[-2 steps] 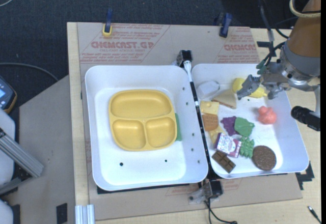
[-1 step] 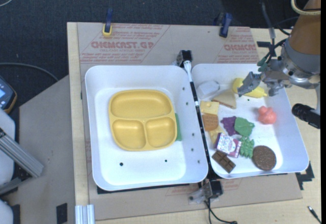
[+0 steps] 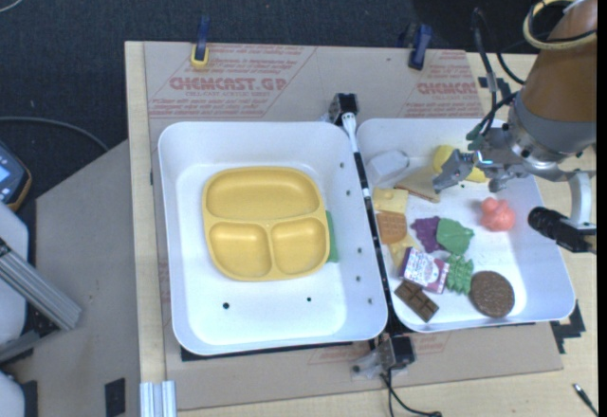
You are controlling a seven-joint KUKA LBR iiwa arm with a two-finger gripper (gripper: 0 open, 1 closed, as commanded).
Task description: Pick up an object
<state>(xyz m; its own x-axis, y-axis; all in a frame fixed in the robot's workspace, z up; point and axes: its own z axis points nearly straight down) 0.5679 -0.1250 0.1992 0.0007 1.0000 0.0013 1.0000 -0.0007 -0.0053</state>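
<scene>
I see the claw [image 3: 471, 171] low over the far part of the right bin [image 3: 560, 284], with the grey arm [image 3: 560, 93] and its orange band reaching in from the right. Its dark fingers [image 3: 450, 176] point toward the middle of the surface [image 3: 285, 74], but whether they are spread or closed I cannot tell, and I see nothing clearly between them.

Just behind the claw, touching or nearly so, sits a yellow toy [image 3: 446, 157]. A pink ball [image 3: 497, 213] lies near it on the front-right side. In front of the claw I have a purple piece [image 3: 426, 232] beside a green piece [image 3: 455, 237], and further front a purple-and-white packet [image 3: 423, 269], a chocolate bar [image 3: 415, 299] and a brown cookie [image 3: 492, 293]. To the claw's left lie a grey item [image 3: 387, 164] and a tan cracker [image 3: 391, 226] by the bin's inner wall.

Well to the left, the left bin [image 3: 190, 311] carries a yellow divided tray [image 3: 266, 221] with a green strip [image 3: 330, 235] at its right edge.
</scene>
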